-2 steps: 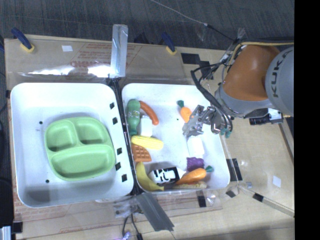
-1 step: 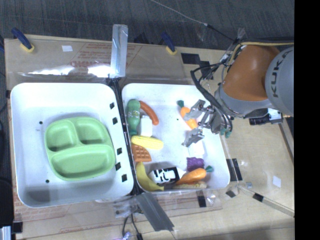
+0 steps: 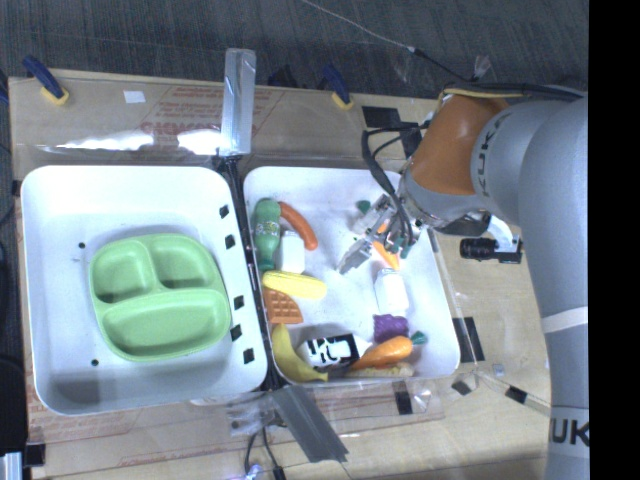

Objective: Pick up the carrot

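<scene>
Carrot (image 3: 385, 351) lies near front edge of right bin (image 3: 340, 183), beside purple toy (image 3: 391, 326), touching it. Gripper (image 3: 375, 236) hovers mid-bin, well apart from carrot; fingers spread, something small and orange near tips, grasp unclear. Best approach: descend across carrot's narrow width, avoiding neighbours.

Two white bins (image 3: 60, 198) are seen. One green divided plate (image 3: 158, 295) is counted in the left bin; in the right, one carrot (image 3: 385, 351), one banana (image 3: 289, 357), one white bottle (image 3: 391, 290), and one purple grape bunch (image 3: 390, 326).
</scene>
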Controlling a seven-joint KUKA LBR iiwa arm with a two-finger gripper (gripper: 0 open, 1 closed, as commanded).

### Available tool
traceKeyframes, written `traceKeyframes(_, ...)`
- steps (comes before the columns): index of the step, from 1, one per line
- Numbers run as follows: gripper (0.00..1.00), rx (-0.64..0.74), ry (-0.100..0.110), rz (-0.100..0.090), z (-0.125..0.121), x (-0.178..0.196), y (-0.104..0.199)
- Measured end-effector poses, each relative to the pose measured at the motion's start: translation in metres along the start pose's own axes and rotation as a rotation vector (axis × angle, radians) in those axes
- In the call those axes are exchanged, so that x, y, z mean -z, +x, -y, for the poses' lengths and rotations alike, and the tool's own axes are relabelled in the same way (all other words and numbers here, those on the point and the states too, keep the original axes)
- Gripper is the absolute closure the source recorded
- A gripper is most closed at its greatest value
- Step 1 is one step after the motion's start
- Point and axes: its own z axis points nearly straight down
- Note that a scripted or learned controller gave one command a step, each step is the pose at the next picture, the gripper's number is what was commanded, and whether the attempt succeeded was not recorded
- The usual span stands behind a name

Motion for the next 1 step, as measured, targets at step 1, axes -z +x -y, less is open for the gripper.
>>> traceKeyframes(1,1.00,0.008,-0.002,0.007,-0.0022,0.0132,-0.0017)
